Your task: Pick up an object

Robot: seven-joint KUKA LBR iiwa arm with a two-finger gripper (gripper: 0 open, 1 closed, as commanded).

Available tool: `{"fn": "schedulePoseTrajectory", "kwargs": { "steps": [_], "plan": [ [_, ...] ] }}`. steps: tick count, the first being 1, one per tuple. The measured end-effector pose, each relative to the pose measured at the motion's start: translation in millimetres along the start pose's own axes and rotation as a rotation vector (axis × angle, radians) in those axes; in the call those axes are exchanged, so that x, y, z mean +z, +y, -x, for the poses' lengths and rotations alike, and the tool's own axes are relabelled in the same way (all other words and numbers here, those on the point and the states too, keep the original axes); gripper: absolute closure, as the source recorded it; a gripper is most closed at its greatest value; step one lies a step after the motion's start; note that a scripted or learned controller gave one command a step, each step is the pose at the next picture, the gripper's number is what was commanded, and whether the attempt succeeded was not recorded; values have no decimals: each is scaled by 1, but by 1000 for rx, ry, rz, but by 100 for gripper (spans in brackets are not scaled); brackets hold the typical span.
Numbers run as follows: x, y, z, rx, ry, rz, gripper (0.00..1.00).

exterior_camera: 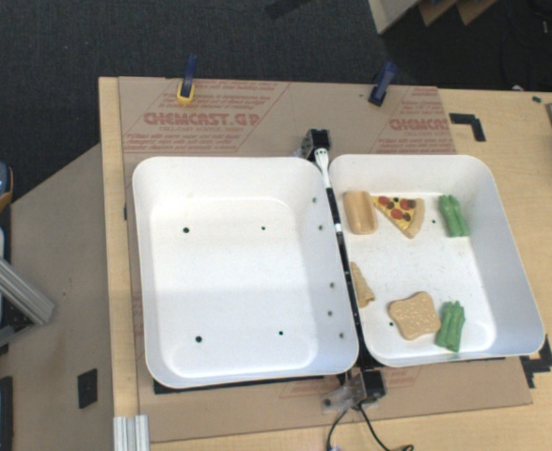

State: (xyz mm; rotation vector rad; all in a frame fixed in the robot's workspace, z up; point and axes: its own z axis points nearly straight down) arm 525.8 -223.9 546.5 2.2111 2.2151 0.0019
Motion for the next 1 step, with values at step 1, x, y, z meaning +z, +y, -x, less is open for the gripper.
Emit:
{"fn": "schedulePoseTrajectory", "kwargs": {
  "steps": [1],
  "plan": [
    [-12,1,0,-1,-5,6,100]
  ]
}}
